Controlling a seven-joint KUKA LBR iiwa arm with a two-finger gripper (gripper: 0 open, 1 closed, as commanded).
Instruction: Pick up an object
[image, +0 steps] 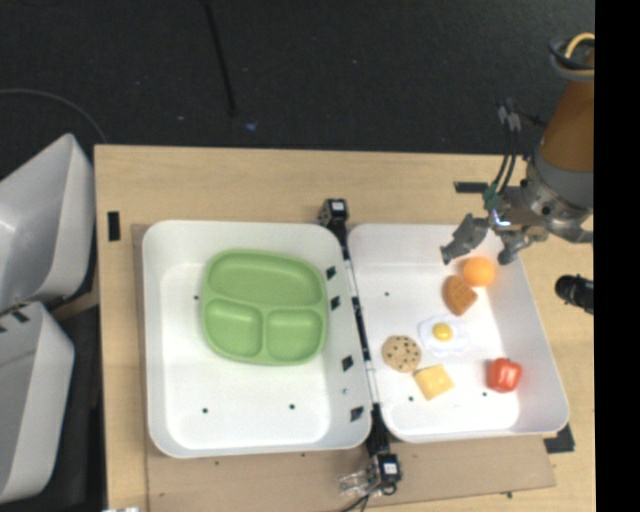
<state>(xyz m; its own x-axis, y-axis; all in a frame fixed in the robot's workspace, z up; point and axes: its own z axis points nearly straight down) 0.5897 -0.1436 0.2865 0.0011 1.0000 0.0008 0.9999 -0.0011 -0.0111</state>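
Overhead view of bench w/ two white bins. Left bin (170, 400) holds a green three-compartment plate (265, 306). Right bin (530, 400) holds toy foods: orange (480, 271), a brown bread-like piece (460, 295) touching it below-left, fried egg (443, 333), choc-chip cookie (401, 352), cheese wedge (433, 381), red pepper (504, 375). Gripper (487, 244) hangs over the right bin's far side, just above the orange; fingers spread apart, one to each side, nothing between them. Arm enters from upper right, orange band visible above wrist.
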